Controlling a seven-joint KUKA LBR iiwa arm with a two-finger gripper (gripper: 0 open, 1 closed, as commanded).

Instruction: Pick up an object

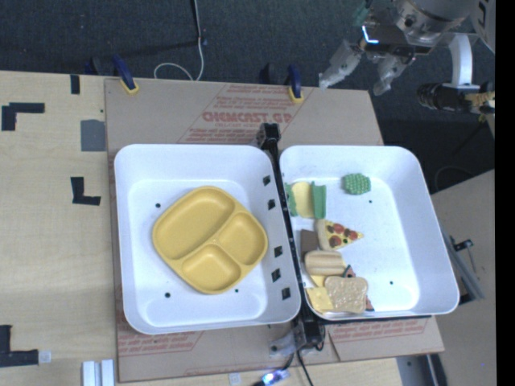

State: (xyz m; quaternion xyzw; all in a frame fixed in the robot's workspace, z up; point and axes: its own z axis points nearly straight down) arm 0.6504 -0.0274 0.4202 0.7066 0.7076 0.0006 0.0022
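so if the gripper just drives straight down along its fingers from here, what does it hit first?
Probably the brown board behind the right bin, not the food. The gripper, fingers spread, hangs beyond the bins' far edge, pointing down. Depth is unclear from this single slanted view, so it might clear the board's edge.

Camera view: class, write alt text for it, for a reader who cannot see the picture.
A grey robot gripper, fingers open, hangs above the bench beyond two white bins. The left bin holds a yellow divided plate; the right bin holds toy food, including a pizza slice and a green piece.
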